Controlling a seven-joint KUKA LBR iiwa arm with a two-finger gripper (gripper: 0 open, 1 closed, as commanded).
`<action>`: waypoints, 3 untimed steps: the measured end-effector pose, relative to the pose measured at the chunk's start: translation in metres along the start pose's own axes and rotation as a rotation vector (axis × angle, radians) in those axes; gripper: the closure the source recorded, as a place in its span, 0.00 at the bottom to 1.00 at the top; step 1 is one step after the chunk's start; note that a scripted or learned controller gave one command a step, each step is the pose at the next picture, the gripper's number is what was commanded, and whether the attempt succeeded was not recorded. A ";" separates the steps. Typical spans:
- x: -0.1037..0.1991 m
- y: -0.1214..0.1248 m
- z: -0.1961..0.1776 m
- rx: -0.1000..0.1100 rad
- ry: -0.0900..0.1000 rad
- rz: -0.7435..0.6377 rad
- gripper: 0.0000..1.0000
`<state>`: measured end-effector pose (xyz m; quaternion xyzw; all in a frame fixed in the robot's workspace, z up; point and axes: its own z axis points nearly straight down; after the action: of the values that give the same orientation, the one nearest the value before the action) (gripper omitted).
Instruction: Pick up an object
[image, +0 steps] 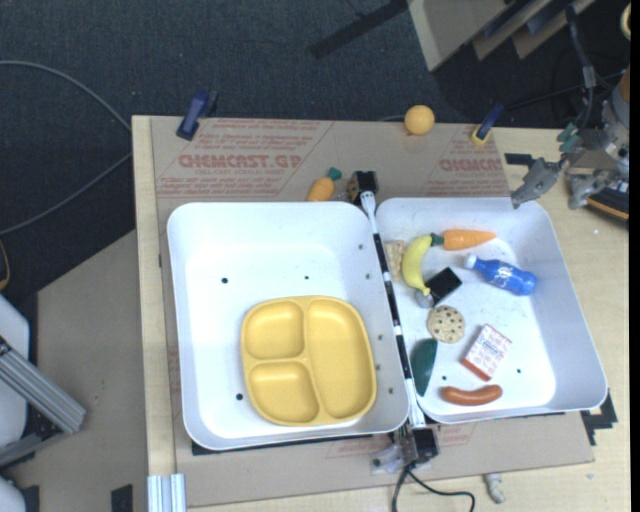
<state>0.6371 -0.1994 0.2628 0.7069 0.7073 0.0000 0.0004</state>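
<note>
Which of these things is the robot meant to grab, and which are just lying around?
For the job: banana, carrot, blue bottle, cookie, red packet, sausage, gripper.

Lying about: yellow tray, orange ball, blue clamps.

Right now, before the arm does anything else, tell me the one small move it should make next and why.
Probably bring the gripper down and toward the left over the right bin. It hangs beyond that bin's far right corner, holding nothing. The nearest things to it are the blue bottle and the carrot, both lying loose in the bin.
</note>
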 end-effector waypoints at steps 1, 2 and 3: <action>-0.018 -0.002 0.144 0.005 0.002 0.001 0.00; 0.008 -0.032 0.148 -0.001 0.000 0.000 0.00; 0.037 0.026 0.176 0.009 -0.002 0.001 0.00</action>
<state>0.6636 -0.1620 0.0866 0.7072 0.7070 -0.0035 -0.0021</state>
